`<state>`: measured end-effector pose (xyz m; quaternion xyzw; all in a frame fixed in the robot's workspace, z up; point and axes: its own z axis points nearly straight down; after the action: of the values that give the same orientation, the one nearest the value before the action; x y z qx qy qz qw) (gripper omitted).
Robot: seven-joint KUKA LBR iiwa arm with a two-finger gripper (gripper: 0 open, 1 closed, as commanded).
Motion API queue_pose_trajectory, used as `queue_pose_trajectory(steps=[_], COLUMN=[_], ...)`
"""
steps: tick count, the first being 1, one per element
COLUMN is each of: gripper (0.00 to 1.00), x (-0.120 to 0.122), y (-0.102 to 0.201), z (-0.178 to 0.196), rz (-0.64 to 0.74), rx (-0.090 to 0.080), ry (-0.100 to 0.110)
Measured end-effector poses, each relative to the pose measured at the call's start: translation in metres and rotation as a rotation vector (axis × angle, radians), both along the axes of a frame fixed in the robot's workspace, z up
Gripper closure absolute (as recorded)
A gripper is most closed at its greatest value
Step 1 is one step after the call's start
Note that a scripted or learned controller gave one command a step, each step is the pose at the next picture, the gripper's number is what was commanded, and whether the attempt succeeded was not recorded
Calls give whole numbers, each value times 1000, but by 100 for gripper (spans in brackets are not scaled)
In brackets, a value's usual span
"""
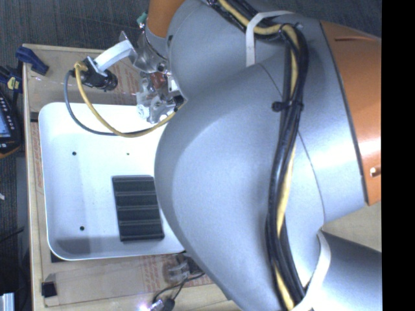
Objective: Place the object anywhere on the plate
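Because the arm [259,173] crowds the right and middle of the view, it hides much of what lies beneath it; nearest the camera its grey body bulks large, with a cable bundle [288,141] running down it and an orange band [353,109] at the right; below it, at the left, a white bin [65,173] sits on the wooden surface [97,280]; a black ribbed block [137,207] lies flat on the bin's floor, toward its lower middle, apart from the walls; farther off, the end effector [155,102] hangs over the bin's upper rim, well apart from the block; whether it is released or clenched cannot be told; a yellow cable [97,118] loops across the bin's top from a white fitting [111,56].
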<state>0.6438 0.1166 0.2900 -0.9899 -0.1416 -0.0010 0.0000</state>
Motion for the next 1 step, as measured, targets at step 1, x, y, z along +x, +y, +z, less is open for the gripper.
queue_pose_trajectory(steps=[1], gripper=[100], x=[-13], y=[-44], z=[88], rz=[257], rx=[3], ry=[6])
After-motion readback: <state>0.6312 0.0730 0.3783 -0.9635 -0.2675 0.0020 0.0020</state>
